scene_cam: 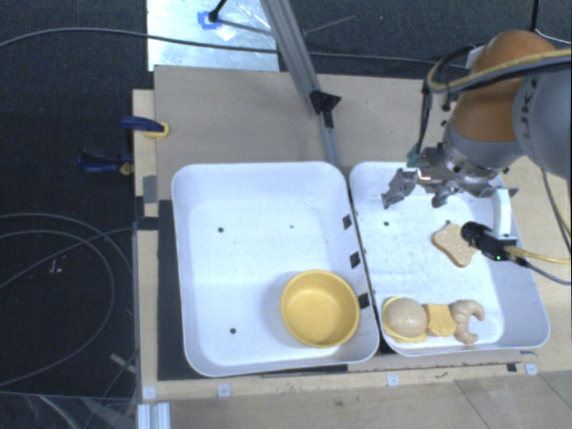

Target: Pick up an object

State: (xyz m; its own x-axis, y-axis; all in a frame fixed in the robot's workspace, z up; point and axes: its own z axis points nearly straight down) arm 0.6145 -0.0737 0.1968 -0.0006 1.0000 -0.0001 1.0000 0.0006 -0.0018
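While my arm reaches in from the right, its orange band bulging above the wrist, my gripper [418, 189] hangs over the upper part of the right bin [384, 266], fingers spread apart and pointing down toward the white floor, nothing between them. A toast-shaped piece [454, 245] lies just below and to the right of my fingertips, apart from them. Along the bin's lower edge sit a round bun [405, 318] and a tan croissant-like piece [466, 319]. A yellow bowl [319, 307] rests in the left bin [223, 239].
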